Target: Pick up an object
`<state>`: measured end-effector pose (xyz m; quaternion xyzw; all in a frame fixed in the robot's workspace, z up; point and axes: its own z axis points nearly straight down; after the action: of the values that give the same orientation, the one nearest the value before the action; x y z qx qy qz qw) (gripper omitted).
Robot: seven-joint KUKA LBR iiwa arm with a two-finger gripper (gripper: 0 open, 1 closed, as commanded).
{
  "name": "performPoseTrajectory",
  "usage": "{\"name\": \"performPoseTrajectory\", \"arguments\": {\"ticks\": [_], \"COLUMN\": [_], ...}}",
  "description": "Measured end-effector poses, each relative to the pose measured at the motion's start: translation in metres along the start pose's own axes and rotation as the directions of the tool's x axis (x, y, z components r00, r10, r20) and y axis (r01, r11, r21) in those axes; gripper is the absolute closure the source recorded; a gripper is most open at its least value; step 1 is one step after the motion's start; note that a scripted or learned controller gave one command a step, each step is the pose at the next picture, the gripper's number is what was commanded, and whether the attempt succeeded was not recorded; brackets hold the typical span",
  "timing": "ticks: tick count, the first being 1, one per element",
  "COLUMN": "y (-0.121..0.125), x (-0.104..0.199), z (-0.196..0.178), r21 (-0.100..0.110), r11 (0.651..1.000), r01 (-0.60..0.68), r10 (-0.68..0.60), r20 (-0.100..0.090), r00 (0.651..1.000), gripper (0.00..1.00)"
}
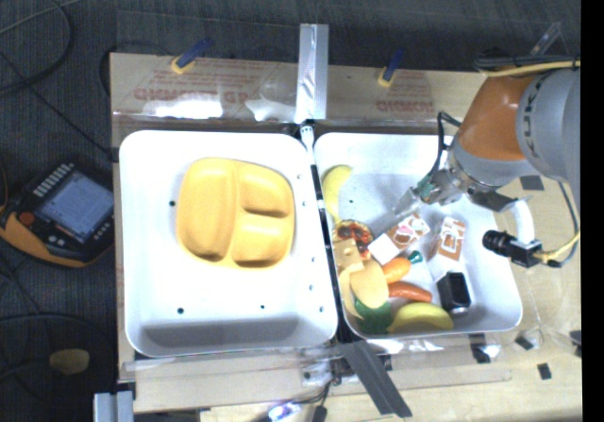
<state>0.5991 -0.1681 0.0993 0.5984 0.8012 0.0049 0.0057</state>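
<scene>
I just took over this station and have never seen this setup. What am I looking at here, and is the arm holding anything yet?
One fixed camera looks down at a slant on a bench with two shallow white bins. The grey arm with an orange band reaches in from the right; its gripper hangs over the right bin, and I cannot tell whether it holds anything. The left bin holds a yellow divided tray. The right bin holds a jumble of toy food, including a banana, a carrot, small snack packets and a black block.
</scene>
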Motion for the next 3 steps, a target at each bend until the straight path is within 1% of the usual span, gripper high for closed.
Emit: {"name": "performPoseTrajectory", "arguments": {"ticks": [1,2,3], "y": [0.034,0.033,0.069], "x": [0.053,0.053,0.089], "z": [0.008,0.01,-0.082], "r21": [0.001,0.003,0.017], "r11": [0.897,0.896,0.874], "r01": [-0.443,-0.443,-0.485], "r10": [0.443,0.443,0.485], "r20": [0.007,0.008,0.01], "r00": [0.897,0.896,0.874], "gripper": [1.0,0.0,0.0]}}
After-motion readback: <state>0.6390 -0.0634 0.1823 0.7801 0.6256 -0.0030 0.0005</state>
